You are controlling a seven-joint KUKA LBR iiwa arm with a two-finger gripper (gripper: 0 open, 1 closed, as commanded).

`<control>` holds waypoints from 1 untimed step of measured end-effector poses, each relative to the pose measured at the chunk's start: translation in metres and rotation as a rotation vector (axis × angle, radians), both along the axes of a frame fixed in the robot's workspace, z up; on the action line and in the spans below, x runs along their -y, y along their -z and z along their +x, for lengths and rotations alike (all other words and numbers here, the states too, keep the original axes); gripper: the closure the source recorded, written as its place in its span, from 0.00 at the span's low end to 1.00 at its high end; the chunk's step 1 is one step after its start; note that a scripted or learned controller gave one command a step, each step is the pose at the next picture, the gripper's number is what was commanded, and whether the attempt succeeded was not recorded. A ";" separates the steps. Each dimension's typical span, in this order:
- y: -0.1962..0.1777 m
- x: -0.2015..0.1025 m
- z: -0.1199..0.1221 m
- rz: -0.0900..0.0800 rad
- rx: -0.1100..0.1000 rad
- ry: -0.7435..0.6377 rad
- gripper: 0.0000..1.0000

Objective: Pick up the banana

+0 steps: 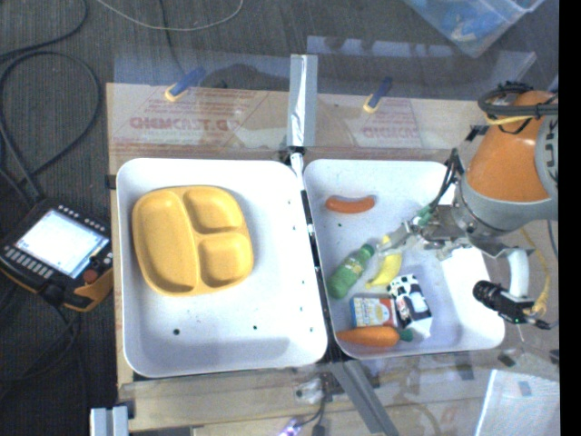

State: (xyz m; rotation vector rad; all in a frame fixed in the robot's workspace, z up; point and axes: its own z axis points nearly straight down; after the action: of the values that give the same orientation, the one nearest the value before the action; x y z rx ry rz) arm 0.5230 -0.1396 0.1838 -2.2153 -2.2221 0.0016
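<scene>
The banana is small and yellow and lies in the middle of the right bin, between a green bottle and a black-and-white cow-patterned toy. My gripper reaches in from the right and hangs just above and to the right of the banana's upper end, close to it. The grey wrist and the orange band hide the bin's right wall. Nothing shows as lifted off the bin floor.
An orange sausage lies at the back of the right bin. A juice carton and a carrot sit near its front wall. The left bin holds a yellow compartment plate. A teach pendant lies left of the bench.
</scene>
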 end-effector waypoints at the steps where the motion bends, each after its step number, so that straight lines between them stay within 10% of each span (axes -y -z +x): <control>1: 0.094 0.018 0.057 -0.004 0.015 0.027 0.00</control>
State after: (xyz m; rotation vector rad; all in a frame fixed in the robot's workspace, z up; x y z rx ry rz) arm 0.5800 -0.1581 0.0895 -2.2546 -2.2017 -0.0114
